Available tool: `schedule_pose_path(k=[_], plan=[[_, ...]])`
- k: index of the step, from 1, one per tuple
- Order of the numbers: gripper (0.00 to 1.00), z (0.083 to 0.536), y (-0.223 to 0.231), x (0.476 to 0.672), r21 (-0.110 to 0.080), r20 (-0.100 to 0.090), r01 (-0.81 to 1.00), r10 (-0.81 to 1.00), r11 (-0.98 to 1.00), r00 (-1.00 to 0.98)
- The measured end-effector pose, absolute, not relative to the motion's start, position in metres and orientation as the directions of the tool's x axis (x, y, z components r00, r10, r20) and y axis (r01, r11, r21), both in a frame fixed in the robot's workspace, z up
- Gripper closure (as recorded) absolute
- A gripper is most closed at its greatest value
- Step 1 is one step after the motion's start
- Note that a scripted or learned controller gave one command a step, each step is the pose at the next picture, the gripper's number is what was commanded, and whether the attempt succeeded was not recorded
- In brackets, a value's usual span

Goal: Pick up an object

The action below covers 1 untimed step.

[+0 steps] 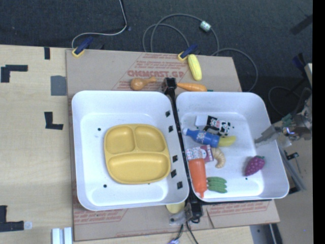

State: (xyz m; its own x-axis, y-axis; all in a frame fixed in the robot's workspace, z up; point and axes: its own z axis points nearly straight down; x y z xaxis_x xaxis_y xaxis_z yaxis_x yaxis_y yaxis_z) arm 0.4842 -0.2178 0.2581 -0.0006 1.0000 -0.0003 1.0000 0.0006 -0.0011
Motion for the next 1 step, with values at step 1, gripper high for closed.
schedule_pose_path(k=[1], plan=[[0.00, 0.1569, -0.2229, 0.4817, -0.010, 0.003, 1.000, 1.000, 0.000, 0.000]])
